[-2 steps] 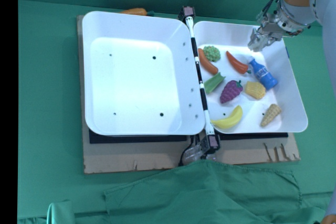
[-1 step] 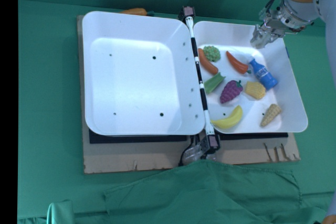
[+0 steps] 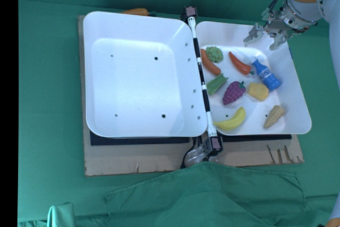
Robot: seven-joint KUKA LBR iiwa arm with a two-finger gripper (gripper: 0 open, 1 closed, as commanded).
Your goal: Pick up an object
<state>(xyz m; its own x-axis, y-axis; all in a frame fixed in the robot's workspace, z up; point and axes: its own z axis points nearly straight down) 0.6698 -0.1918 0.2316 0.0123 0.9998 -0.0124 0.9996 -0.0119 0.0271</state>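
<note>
I see the gripper spread wide and carrying nothing above the right bin's far rim, toy blue bottle and red chili just below, so pick not started.

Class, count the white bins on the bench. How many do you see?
2. The left bin sits beside the right bin, which holds the toy foods; a thin rod separates them.

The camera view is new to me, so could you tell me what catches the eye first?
The right bin holds bright toy food: purple grapes, a yellow banana and a blue bottle. Above its far corner hangs the open gripper.
</note>
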